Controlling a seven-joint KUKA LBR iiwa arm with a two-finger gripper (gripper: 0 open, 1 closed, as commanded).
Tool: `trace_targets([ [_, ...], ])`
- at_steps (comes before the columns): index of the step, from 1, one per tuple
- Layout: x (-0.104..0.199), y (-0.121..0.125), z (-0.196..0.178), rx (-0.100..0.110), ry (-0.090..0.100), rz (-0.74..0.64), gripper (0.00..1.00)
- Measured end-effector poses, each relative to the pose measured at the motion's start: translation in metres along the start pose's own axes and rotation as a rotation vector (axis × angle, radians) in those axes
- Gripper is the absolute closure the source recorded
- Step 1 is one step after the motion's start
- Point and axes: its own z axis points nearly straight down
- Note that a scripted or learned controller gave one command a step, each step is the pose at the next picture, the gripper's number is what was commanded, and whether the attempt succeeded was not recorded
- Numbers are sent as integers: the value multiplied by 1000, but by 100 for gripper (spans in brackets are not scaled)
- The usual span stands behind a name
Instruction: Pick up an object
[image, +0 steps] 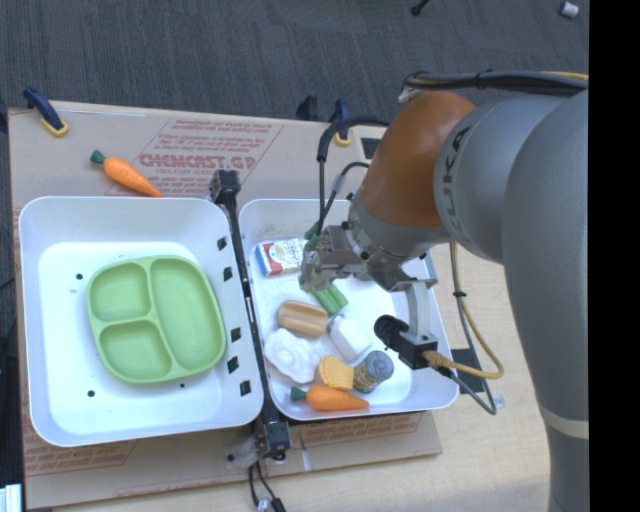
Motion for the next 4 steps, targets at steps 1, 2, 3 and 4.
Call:
trace_targets([
  [1, 0, 1, -10, 0, 0, -5, 100],
  [2, -34, -33, 5, 5, -2, 1, 100],
  [3, -96, 10, 70, 6, -2, 2, 100],
  [4, -111, 80, 13, 1, -1, 2, 100],
])
